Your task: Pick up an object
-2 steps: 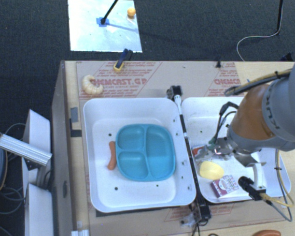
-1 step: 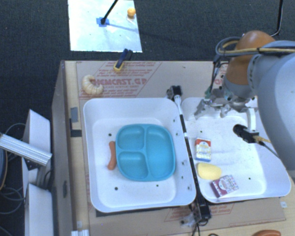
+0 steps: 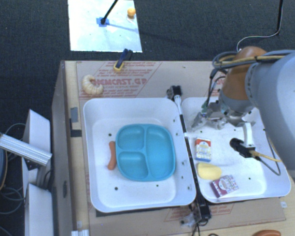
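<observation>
While the claw [image 3: 205, 119], grip unclear, hovers over the right bin [image 3: 275, 183], the left bin [image 3: 99, 189] holds a blue tray [image 3: 145, 152].

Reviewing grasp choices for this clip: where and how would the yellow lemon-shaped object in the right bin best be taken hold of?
The yellow lemon-shaped object lies flat in the right white bin, long axis roughly left to right. Coming straight down and pinching across its narrow middle looks best. Its far side is near the small red-and-white carton and its near side near the dark red packet, so clearance for the fingers looks tight.
</observation>
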`<state>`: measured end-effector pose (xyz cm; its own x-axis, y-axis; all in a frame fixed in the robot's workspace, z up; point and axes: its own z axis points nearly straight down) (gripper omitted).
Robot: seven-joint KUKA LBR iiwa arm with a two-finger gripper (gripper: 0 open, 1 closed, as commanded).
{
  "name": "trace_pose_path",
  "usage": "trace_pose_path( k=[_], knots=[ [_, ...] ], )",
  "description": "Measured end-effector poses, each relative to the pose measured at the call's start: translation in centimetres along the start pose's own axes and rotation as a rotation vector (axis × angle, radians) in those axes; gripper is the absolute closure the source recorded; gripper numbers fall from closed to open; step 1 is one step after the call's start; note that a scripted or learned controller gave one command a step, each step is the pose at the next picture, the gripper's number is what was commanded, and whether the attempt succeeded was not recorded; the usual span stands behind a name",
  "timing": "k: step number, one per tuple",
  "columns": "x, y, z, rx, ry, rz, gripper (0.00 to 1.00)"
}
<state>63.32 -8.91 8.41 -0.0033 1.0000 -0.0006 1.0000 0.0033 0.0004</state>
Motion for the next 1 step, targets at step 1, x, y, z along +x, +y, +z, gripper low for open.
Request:
trace_pose_path(
  k=[1],
  knots=[
    [-2.18, 0.16, -0.09, -0.002, -0.001, 0.001, 0.0]
  ],
)
